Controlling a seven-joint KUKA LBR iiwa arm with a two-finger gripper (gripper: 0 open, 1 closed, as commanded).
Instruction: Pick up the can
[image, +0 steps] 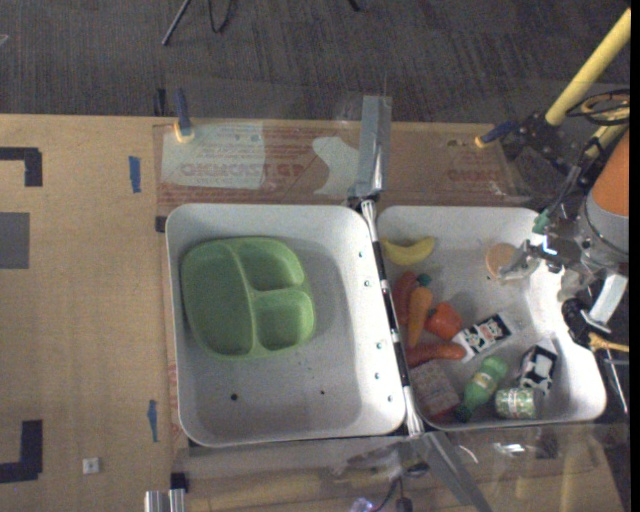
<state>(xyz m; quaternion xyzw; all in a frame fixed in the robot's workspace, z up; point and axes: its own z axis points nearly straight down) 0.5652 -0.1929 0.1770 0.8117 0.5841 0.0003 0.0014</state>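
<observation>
The can (515, 403) lies near the right bin's (580, 405) front wall.

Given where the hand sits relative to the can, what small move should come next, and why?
Probably shift the hand toward the near right corner of the right bin. The can lies there on its side beside the green bottle, while the hand hovers near the bin's far side, by a round tan object.

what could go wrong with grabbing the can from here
1. The can lies on its side near the right bin's front edge, so it may roll when touched.
2. A green bottle and a black-and-white carton crowd it, so fingers may catch those instead.
3. The gripper sits near the back of the bin, over a tan round object, far from the can.
</observation>
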